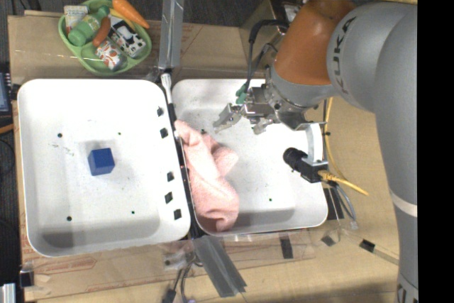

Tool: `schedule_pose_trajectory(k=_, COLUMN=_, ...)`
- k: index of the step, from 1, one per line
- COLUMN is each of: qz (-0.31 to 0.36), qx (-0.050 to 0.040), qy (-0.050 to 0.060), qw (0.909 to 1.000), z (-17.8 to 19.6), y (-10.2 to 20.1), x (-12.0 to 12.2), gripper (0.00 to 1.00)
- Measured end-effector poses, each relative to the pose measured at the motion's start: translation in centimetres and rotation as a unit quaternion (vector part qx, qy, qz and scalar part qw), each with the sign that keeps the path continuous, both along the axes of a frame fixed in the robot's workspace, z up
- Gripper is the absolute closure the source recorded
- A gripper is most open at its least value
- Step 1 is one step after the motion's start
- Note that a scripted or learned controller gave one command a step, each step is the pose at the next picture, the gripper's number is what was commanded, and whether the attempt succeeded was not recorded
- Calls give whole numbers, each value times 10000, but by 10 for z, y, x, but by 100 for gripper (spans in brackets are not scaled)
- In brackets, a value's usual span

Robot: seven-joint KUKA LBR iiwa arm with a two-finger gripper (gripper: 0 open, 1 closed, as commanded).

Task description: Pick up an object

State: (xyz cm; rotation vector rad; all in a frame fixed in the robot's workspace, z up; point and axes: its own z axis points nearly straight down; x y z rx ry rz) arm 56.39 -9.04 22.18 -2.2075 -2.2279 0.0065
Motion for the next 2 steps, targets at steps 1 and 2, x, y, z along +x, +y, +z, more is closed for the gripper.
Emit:
schedule_pose_trajectory(k=1, qz=50, qx=0, qy=1, qw=10000, z=-123, y=-9, x=-18, gripper=0)
schedule_pose_trajectory(k=2, qz=70, qx=-4, qy=5, qw=10000, z=-113, y=-9, x=-17, gripper=100)
